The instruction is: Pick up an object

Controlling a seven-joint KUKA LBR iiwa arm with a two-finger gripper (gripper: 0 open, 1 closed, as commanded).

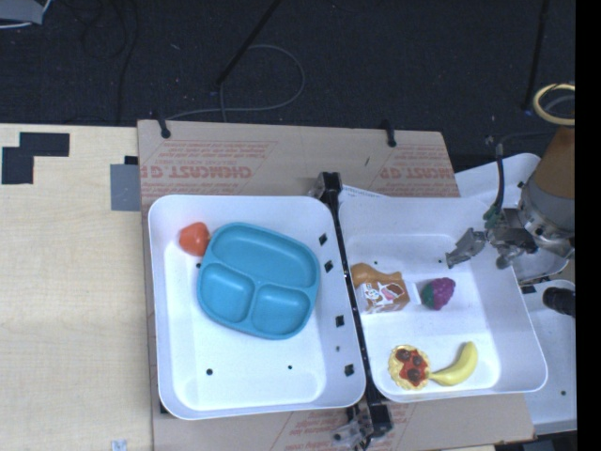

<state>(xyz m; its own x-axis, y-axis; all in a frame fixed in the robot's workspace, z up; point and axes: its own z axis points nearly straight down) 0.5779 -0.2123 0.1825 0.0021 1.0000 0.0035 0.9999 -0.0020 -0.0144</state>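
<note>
White bin (488,346), pincer (487,249) seemingly open, empty

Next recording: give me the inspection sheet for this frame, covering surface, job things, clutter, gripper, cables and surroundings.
Surface: two shallow white bins side by side, left bin and right bin, on brown printed cardboard.
Job's things: right bin holds a small brown printed packet, purple grape-like toy, yellow toy banana, red-and-yellow round toy.
Clutter: left bin holds a blue three-compartment plastic plate and an orange-red ball beside it.
Gripper: gripper over the right bin's right side, holding nothing.
Cables: black cables on dark floor.
Surroundings: pale wooden bench.
</note>
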